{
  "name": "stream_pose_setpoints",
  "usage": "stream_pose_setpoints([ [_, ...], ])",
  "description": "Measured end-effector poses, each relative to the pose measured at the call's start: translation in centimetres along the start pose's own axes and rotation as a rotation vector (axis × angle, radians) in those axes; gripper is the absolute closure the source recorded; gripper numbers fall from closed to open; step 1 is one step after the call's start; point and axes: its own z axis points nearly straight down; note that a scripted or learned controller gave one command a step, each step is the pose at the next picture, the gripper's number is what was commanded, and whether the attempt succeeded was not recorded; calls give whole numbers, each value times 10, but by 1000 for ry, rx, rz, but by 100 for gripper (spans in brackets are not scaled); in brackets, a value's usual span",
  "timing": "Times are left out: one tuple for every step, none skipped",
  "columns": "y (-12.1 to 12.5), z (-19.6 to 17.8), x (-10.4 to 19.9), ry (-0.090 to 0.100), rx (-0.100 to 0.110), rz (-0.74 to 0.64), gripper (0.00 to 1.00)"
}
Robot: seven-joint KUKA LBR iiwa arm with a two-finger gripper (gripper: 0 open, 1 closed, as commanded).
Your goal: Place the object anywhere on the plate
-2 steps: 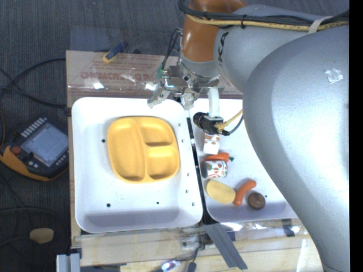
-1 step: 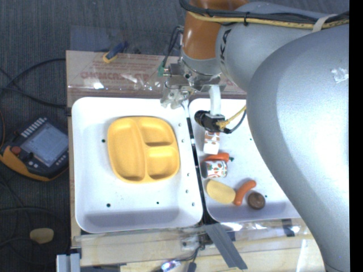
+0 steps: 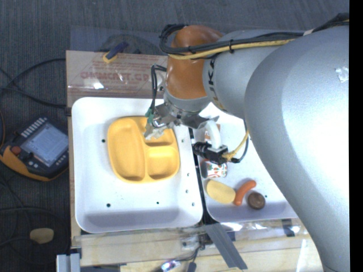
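The pincer (image 3: 153, 124) hangs over the upper right part of the yellow divided plate (image 3: 133, 152), which lies in the left bin (image 3: 91, 208). Something small and greenish (image 3: 150, 115) sits at its tip, but whether it is gripped cannot be told. In the right bin (image 3: 278, 208) rest a pale yellow piece (image 3: 220, 192), a sausage (image 3: 244, 190) and a brown ball (image 3: 256, 200), close together.

- My arm (image 3: 295, 95) covers much of the right bin (image 3: 272, 205) and runs off the frame's right edge.
- The gripper (image 3: 154, 124) is blurred; it perhaps pinches something small and green.
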Motion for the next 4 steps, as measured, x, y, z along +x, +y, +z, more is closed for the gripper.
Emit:
stream_pose_setpoints([
  [-79, 20, 60, 0, 2, -8, 100],
  [-79, 20, 60, 0, 1, -7, 0],
  [-60, -94, 106, -3, 0, 325, 0],
  [-60, -102, 106, -7, 3, 325, 100],
])
